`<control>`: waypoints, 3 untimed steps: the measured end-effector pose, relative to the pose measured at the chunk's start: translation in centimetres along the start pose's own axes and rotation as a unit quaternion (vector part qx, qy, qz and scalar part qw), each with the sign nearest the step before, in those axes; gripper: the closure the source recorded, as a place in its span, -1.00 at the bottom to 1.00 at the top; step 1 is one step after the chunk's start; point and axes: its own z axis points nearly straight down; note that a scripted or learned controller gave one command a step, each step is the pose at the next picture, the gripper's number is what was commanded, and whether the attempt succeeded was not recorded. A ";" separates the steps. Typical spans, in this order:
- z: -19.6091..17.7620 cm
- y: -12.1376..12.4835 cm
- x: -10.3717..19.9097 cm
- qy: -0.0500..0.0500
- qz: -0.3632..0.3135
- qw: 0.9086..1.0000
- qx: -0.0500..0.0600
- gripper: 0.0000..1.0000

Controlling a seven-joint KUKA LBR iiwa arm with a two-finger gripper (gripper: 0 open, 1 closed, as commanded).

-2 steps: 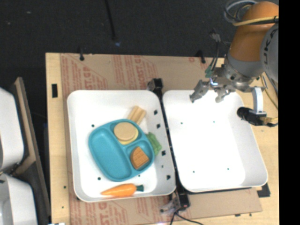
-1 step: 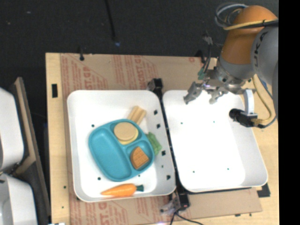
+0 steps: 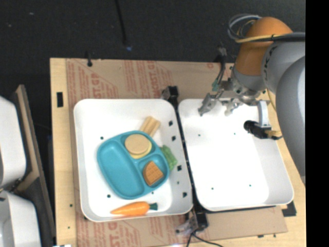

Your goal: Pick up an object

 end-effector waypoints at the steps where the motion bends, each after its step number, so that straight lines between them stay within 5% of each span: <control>1: -3.0 -1.7 -0.1 0.000 0.000 1.000 -0.005 -1.00; 2: 2.2 -2.5 -1.8 0.000 0.000 1.000 -0.002 -1.00; 3: -0.5 -6.5 -3.7 -0.001 0.000 1.000 -0.004 -1.00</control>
